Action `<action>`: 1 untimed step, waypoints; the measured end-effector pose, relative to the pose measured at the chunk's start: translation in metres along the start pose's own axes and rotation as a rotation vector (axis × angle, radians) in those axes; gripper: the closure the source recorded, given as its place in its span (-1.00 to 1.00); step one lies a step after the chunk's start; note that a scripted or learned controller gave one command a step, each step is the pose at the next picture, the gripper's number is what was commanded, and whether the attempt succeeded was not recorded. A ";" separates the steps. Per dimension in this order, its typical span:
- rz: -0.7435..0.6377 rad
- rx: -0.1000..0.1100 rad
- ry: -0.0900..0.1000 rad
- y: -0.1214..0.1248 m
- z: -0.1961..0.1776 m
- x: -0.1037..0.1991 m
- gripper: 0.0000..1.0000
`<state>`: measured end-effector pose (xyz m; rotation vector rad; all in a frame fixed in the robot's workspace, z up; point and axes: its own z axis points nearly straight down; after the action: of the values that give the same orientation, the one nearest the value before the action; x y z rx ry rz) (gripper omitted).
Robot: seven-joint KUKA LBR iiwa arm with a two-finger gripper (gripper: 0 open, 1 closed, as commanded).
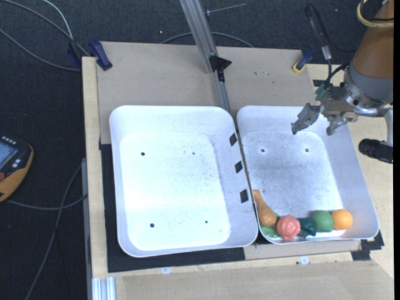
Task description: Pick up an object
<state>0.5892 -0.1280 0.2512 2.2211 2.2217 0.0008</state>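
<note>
While your gripper (319,120) hangs over the right bin (356,167), its fingers are spread and pinch nothing. Your toys (306,222) sit bunched along that bin's near edge.

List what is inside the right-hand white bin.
Inside the shallow white right bin, along its near edge: an orange carrot-shaped toy, a pink bumpy ball, a dark teal piece partly hidden between neighbours, a green ball and an orange ball.

Setting: robotics lab test cell.
Bench (162,74): plain board top, blue clamps (100,54) at its far edge, left of the gripper (319,122).
Bins: two white bins (125,124) side by side below the gripper.
Cabling: loose cables (37,17) on dark carpet.
Handheld pendant (11,161): far left.
</note>
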 end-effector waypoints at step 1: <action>-0.001 0.007 0.001 -0.042 0.087 0.024 -1.00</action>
<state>0.5476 -0.1036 0.1646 2.2246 2.2265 -0.0060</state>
